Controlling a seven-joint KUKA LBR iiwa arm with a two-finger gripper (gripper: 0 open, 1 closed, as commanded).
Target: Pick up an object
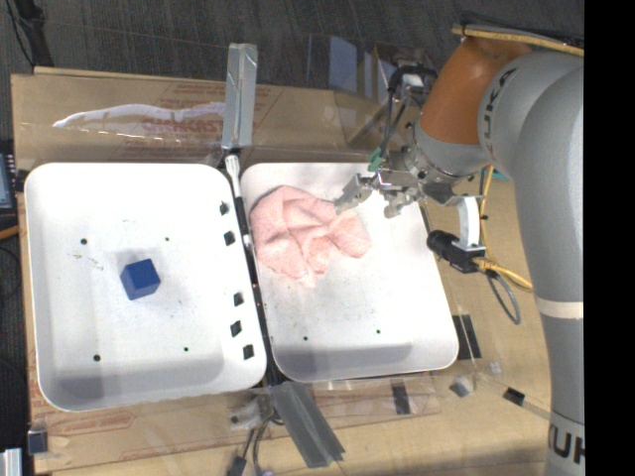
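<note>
The picture was bright, with even light that seemed to come from above. The two white bins (pixel 60 196) shone almost too white, so their walls were hard to tell apart. Soft grey shadows lay along their near edges. The dark floor (pixel 149 8) at the top looked dim. The arm (pixel 541 167) looked a bit soft. Small things looked slightly fuzzy.
</note>
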